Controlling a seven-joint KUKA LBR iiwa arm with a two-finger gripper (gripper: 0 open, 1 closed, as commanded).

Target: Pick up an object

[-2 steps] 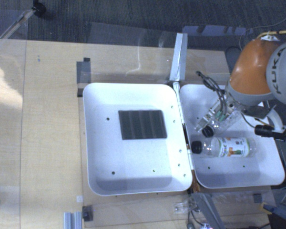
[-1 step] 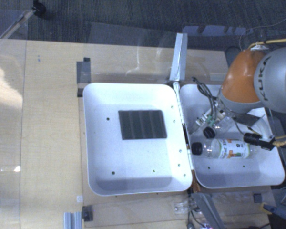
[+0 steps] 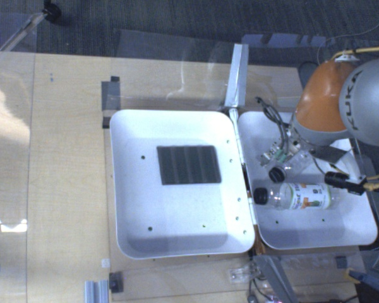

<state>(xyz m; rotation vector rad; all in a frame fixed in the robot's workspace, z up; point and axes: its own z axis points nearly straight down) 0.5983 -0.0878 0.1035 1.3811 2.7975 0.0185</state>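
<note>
A clear plastic bottle [image 3: 298, 196] with a black cap and a white-and-orange label lies on its side in the right bin [image 3: 360, 232], cap pointing left. My gripper [image 3: 280, 160] hangs low in that bin, just above and behind the bottle's neck end, under the orange band of the arm [image 3: 325, 100]. A small dark round part [image 3: 276, 174] sits right below the gripper, close to the bottle; I cannot tell whether it belongs to the gripper. In the left bin [image 3: 132, 232], a dark grey ribbed rectangular pad [image 3: 189, 165] lies flat near the middle.
A metal divider post [image 3: 235, 81] rises at the back between the two bins. Cables and a black connector [image 3: 338, 180] trail from the arm over the right bin's right side. Wooden bench surface surrounds the bins.
</note>
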